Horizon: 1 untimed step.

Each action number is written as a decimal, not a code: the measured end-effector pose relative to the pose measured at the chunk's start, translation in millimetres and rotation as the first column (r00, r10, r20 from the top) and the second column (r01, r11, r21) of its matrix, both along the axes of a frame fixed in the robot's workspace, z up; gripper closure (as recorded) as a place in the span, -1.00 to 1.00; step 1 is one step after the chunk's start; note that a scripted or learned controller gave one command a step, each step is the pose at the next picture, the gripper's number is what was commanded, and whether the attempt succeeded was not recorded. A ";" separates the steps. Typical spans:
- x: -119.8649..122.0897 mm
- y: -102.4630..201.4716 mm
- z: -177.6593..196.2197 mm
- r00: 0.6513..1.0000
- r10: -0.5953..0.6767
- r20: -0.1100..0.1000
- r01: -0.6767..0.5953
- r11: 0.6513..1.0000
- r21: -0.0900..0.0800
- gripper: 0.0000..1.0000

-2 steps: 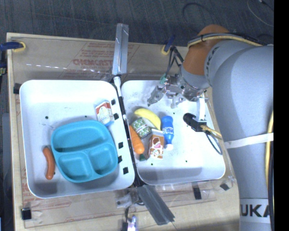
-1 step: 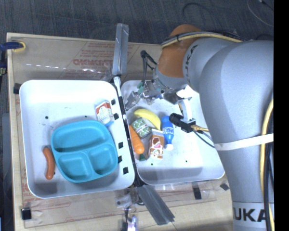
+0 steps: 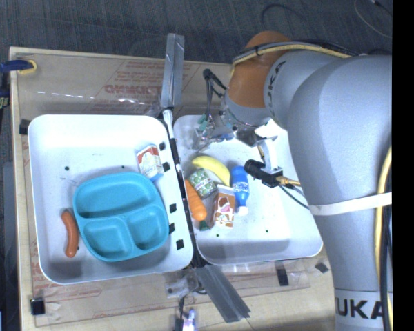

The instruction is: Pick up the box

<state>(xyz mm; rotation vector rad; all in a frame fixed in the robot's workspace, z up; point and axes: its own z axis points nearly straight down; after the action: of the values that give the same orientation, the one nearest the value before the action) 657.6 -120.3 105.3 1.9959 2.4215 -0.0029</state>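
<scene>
**A:** White plastic everywhere, lol; we've got two shallow bins side by side on the bench. The left bin [image 3: 48, 140] holds a blue divided tray [image 3: 121, 216] in its lower middle, an orange-red sausage [image 3: 70, 232] just left of that tray, and a small red-and-white carton [image 3: 149, 161] near the tray's upper right corner, close to the wall between the bins.

**B:** And the box we're after? We're reading it as the brown box [image 3: 224, 208] in the right bin [image 3: 290, 233]; it sits centre frame, a bit low, tilted, in a tight cluster. A carrot [image 3: 195, 201] lies just to its left along the bin wall; a green packet [image 3: 203, 183] is above and left of it; a banana [image 3: 211, 166] arcs across the top of the pile; a blue bottle [image 3: 240, 185] is just beside the box on its right.

**A:** The arm [image 3: 345, 150] fills the right side of the frame, orange band at the upper centre; the gripper [image 3: 208, 131] is at the upper left corner of the right bin, above the banana, apart from the box.

**B:** Whether it's spread or clamped, we honestly can't tell; too much blur and cabling there; nothing visibly gripped.
</scene>
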 end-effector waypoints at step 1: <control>-43.1 49.1 127.6 0.868 0.497 -0.001 -0.497 0.868 0.002 1.00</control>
<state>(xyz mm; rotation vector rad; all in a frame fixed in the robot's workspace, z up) 614.6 -71.2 232.9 1.3067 2.8549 -0.0011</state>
